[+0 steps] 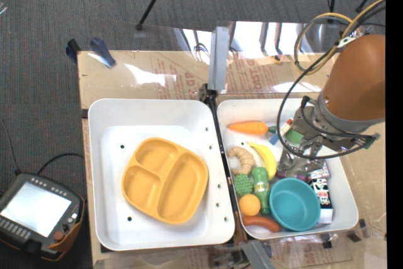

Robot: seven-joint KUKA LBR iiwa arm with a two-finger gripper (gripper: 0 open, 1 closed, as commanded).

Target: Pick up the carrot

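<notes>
The carrot (249, 128) is lying on its side in the upper part of the right bin (350, 198), near the wall shared with the left bin (101, 135), its green end pointing right. The arm (356, 82) is reaching in from the right of the frame, its orange band hanging over the bin's right half. The jaws (302, 157) are sitting low in the bin, right of the carrot and apart from it; cables and the wrist are covering them, so I cannot tell whether they are apart or together. Below the carrot a banana (266, 157) and a tan pastry (242, 159) are lying side by side. A teal bowl (294, 203) is resting in the bin's lower part, with an orange (250, 205) and a sausage (261, 222) at its left. A yellow plate (165, 179) with compartments is lying in the left bin. A tablet (38, 211) is sitting at the lower left of the frame.
</notes>
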